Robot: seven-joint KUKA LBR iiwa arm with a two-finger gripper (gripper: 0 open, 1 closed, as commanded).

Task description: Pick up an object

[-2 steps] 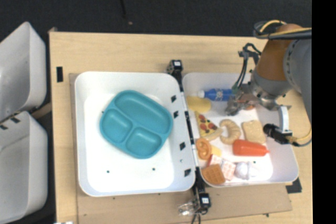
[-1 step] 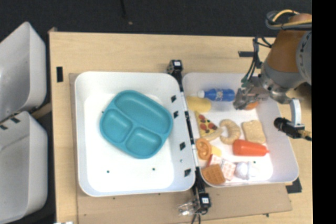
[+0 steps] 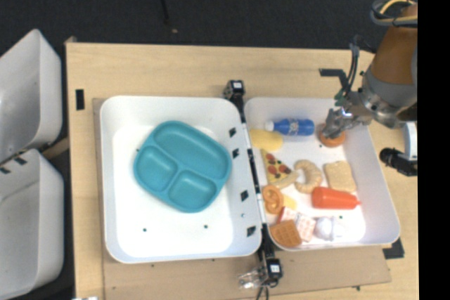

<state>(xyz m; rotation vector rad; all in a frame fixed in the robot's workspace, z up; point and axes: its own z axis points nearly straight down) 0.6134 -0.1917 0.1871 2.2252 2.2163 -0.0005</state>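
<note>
The right bin [image 3: 376, 183] holds several toy foods: a blue bottle [image 3: 294, 127], a yellow piece [image 3: 265, 140], a pizza slice [image 3: 276, 169], a tan ring [image 3: 307, 175], a toast slice [image 3: 339, 175], an orange carrot [image 3: 335, 199], a pretzel [image 3: 272, 198], a waffle [image 3: 286, 233] and a white garlic bulb [image 3: 323, 227]. My gripper [image 3: 335, 126] hangs low at the bin's back right, right over a small orange round object [image 3: 333, 138]. Whether its fingers grip that object is unclear.
The left bin [image 3: 119, 221] carries a teal divided plate [image 3: 183, 165]. A black clip [image 3: 234, 88] sits at the back where the bins meet. The grey arm [image 3: 385, 81] with its orange band enters from the right. Bare wooden bench [image 3: 176, 67] surrounds the bins.
</note>
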